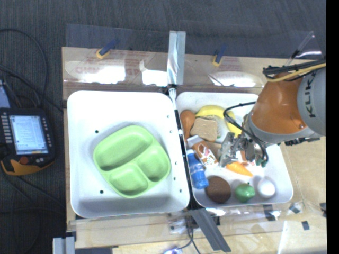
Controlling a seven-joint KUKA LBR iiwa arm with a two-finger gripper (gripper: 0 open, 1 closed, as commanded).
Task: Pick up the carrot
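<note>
The carrot [240, 169] is a small orange piece lying in the right bin [280, 192], toward its front right. My gripper [242, 151] hangs right over the carrot's far side, below the arm's orange band [278, 112]. Its metal parts hide the carrot's upper edge. The carrot appears to rest on the bin floor.
Crowded around the carrot are a white egg [266, 188], a green lime [244, 192], a brown ball [218, 189], a blue bottle [197, 174], a red packet [204, 153], bread [206, 127] and a banana [211, 111]. The left bin [79, 115] holds a green divided plate [132, 159].
</note>
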